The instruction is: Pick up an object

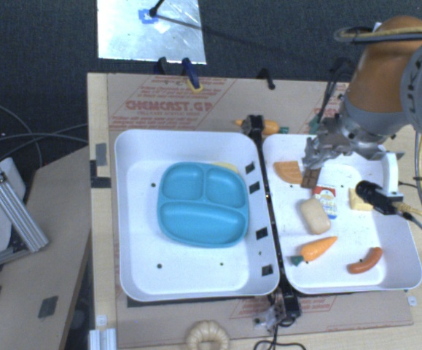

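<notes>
My gripper (314, 159) hangs over the upper left part of the right bin (407, 268). A small brown block (310, 179) lies just below its tip, and an orange wedge (288, 171) sits to its left. Lower down are a white and red carton (327, 198), a beige roll (315, 216), a carrot (318, 249) and a sausage (364, 261). A yellow piece (356, 199) lies toward the right side, partly hidden.
The left bin (141, 268) holds a blue divided plate (202, 203). A black hinge strip (267, 210) runs between the bins. A yellowish object (270, 127) sits behind the bins, and a pale ring (208, 335) lies at the bench's front edge.
</notes>
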Robot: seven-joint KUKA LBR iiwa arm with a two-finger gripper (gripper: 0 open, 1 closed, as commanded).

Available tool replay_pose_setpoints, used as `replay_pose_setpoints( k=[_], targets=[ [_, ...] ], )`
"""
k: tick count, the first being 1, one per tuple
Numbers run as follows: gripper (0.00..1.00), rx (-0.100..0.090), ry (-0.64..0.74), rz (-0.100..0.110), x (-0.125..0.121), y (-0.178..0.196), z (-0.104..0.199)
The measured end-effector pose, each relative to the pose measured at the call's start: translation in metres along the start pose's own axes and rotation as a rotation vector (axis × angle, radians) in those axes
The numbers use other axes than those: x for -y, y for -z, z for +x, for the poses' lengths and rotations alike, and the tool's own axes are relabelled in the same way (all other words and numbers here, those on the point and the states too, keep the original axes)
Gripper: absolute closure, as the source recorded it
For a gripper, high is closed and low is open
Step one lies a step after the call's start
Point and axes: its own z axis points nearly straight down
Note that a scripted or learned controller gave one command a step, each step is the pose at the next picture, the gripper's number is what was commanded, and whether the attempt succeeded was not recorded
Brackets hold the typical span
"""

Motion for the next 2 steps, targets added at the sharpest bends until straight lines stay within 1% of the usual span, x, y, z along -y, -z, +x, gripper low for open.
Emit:
replay_pose_setpoints(
  k=[1,2],
  targets=[
    [1.00,0.002,-0.006,0.001,0.005,-0.005,-0.001],
    [1.00,0.003,-0.008,0.002,0.000,-0.020,-0.006]
  ],
)
